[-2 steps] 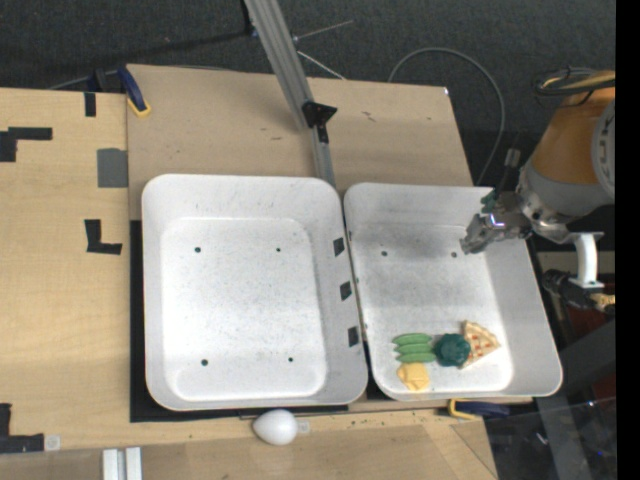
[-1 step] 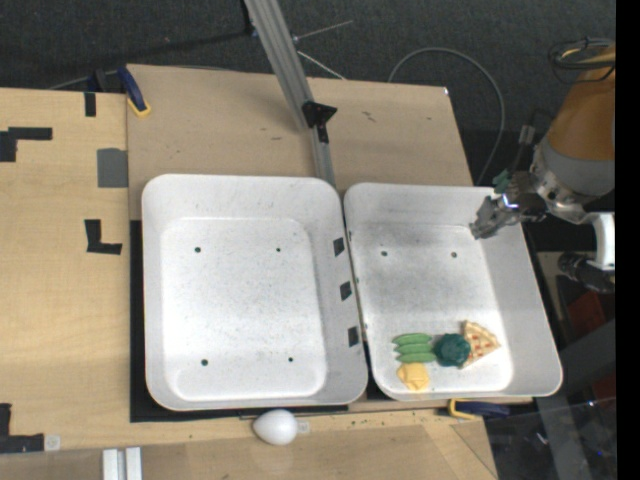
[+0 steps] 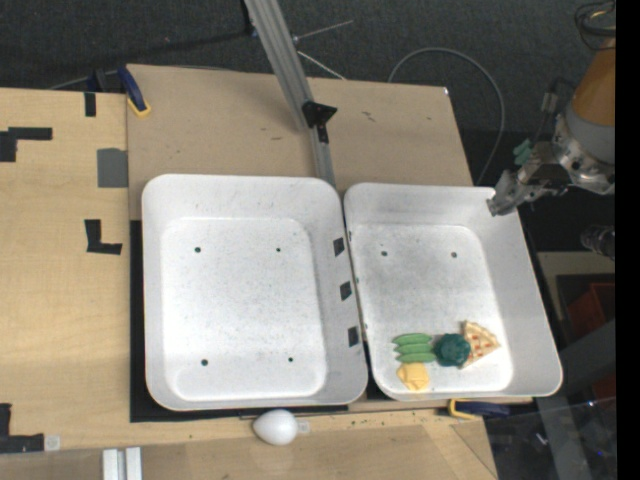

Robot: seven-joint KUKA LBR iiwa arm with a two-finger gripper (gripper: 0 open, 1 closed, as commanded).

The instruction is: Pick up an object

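At the near edge of the worktop (image 3: 60, 268), just in front of the two bins, a small white egg-shaped object (image 3: 276, 427) lies on the wood. A yellow-handled clamp (image 3: 470, 407) shows beneath the front edge of the right bin.

In the near right corner of the right bin (image 3: 420, 218) sits a tight cluster of small toy foods. A green pea pod (image 3: 413, 346) lies on the left of the group, with a yellow piece (image 3: 413, 375) just in front of it. A dark green rounded piece (image 3: 453, 350) touches the pod's right end, and a pizza slice (image 3: 481, 340) with red spots lies against that piece on its far right side. The rest of this bin's floor is bare, speckled white.

The left bin (image 3: 240, 198) stands beside it, their rims meeting along the middle, where small black clips show.

Farther back, the tool (image 3: 503, 201) hangs at the right bin's far right corner, over the rim, well apart from the toy cluster. Nothing is seen in its grasp, and whether the fingers are spread or closed cannot be told. The arm (image 3: 595, 98) rises behind it at the right, its orange band showing.

Beyond the bins a grey metal rail (image 3: 285, 53) slants across the worktop.
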